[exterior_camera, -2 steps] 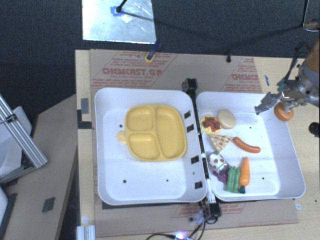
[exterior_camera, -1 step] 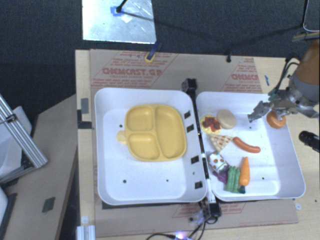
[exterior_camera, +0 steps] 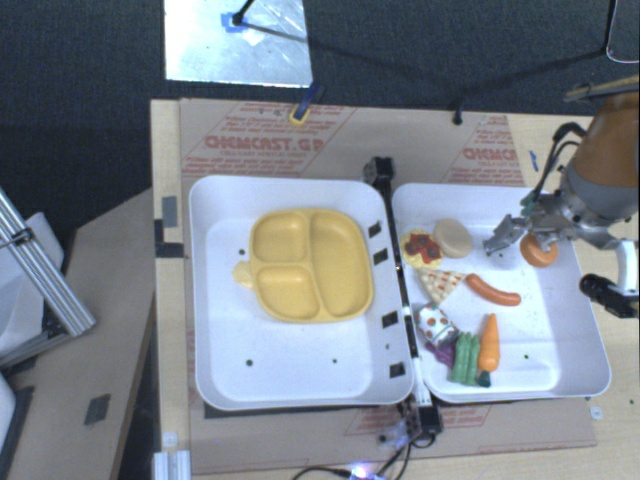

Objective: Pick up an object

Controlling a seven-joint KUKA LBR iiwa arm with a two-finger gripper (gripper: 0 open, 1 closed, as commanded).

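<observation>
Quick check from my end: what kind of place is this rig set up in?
Likely a robotics lab test bench rather than a kitchen. Two shallow white bins sit on a board over dark carpet, toy foods such as a carrot fill the right bin, and a yellow divided plate lies in the left.

Yellow tray (exterior_camera: 305, 266) mid left bin (exterior_camera: 215, 368). Metal sheet (exterior_camera: 237, 28) past bench's far edge. Aluminium frame (exterior_camera: 40, 278) off bench's left side.
</observation>
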